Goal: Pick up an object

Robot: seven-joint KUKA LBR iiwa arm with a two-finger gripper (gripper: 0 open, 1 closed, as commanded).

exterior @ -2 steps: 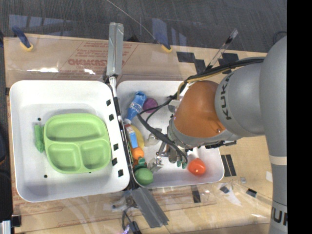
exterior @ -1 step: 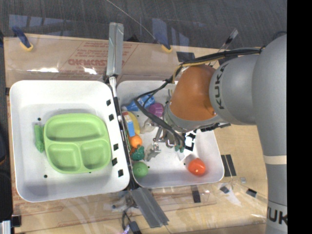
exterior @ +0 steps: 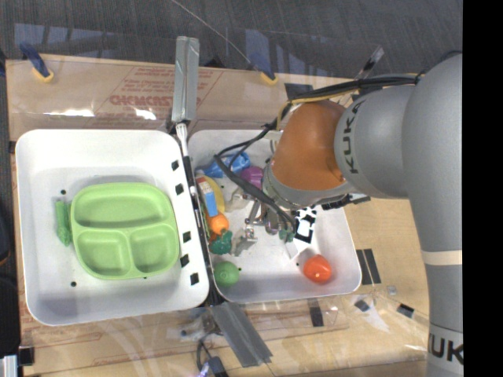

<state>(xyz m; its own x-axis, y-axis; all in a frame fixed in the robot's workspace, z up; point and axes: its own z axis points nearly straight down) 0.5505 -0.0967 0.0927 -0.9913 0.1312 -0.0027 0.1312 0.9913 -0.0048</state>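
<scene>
The gripper (exterior: 253, 234) hangs in the right bin (exterior: 343, 242) beside the carrot (exterior: 218, 225); finger state cannot be told.

A: What sits in the left bin (exterior: 31, 210)?

B: A green divided plate (exterior: 123, 228), with a green strip (exterior: 62, 221) touching it at nine o'clock.

A: And the right bin (exterior: 346, 246)?

B: The gripper (exterior: 263, 228) hangs over its middle, below the orange band (exterior: 308, 148). At five o'clock lies an orange-red ball (exterior: 317, 269). At seven o'clock, a green ball (exterior: 227, 273). Small toys crowd its left wall at nine o'clock, an orange piece (exterior: 218, 225) among them.
</scene>
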